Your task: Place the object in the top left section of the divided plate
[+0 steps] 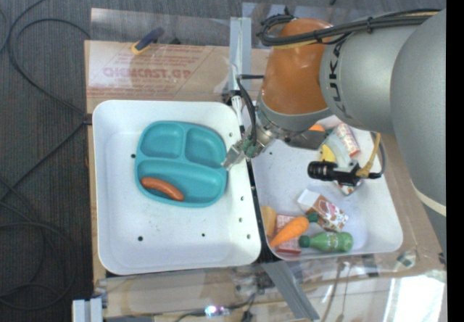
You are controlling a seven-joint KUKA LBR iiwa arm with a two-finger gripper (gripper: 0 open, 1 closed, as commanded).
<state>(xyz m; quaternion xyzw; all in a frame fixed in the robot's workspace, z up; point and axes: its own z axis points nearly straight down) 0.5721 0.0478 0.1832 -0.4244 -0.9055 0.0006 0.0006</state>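
Sausage point(162, 188) lies slantwise, right end lower, in plate point(181, 141); gripper point(233, 157) grip unclear.

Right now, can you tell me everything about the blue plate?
The divided plate is teal, looks like smooth plastic, and has rounded corners. Ridges split it into three sections: two small ones at the top, one long one below. It lies flat in the left bin. A toy sausage lies in the long section. The gripper hovers by its right edge.
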